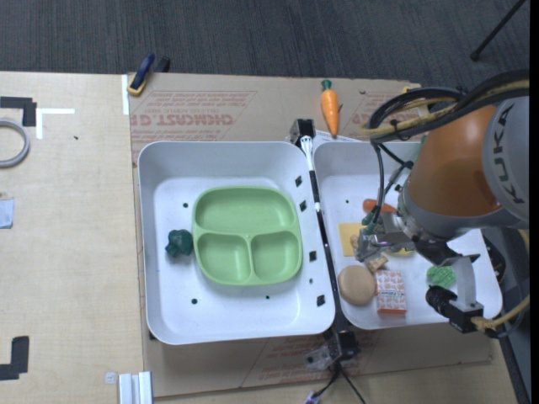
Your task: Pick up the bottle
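Bottle is not a name I can pin on any one thing in the right bin [337, 168], where my gripper [371, 247] hangs low over the floor. The grey wrist and the orange band of my arm [455, 171] cover much of that bin. Whether the gripper is spread or closed, and whether it has anything, I cannot tell. Counting from the gripper, I make out five loose things in this bin. One flat yellow piece [349, 236] lies just beside the gripper on the view's left. One small orange-red piece [370, 204] sits near it toward the far wall. One tan round thing [356, 285] rests on the near side, slightly left. One red-and-white carton [390, 294] stands just beside that round thing, on the near side of the gripper. One pale green piece [440, 273] lies to the gripper's right, partly under my arm. A small brownish shape touches the gripper's near edge, too blurred to name. The left bin [160, 251], well apart from the gripper, holds one green tray [248, 205] with three compartments and one dark green lump [178, 243] touching the tray's left rim. One toy carrot [328, 108] lies outside both bins, beyond the far wall.
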Robot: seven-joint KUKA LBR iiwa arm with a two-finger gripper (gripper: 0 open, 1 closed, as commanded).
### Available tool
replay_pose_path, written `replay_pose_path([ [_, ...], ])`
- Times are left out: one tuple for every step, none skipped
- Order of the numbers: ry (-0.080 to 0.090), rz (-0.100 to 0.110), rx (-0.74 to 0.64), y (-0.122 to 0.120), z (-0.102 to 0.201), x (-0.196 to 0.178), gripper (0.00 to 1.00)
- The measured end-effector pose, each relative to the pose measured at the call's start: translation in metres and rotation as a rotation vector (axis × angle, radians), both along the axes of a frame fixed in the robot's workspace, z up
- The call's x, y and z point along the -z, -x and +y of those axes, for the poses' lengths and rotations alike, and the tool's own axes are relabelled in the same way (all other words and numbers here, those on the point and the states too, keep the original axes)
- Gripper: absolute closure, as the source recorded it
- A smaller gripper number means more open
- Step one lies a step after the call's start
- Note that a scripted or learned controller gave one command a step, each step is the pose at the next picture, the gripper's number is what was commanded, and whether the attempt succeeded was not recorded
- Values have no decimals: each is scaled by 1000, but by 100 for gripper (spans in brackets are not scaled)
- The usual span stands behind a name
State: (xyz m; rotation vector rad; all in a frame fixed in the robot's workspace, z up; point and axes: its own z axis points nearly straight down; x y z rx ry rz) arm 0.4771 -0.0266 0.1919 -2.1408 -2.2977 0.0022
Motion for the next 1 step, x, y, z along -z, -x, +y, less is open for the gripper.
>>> replay_pose_path([
  [1,-1,172,0,77,0,100],
])
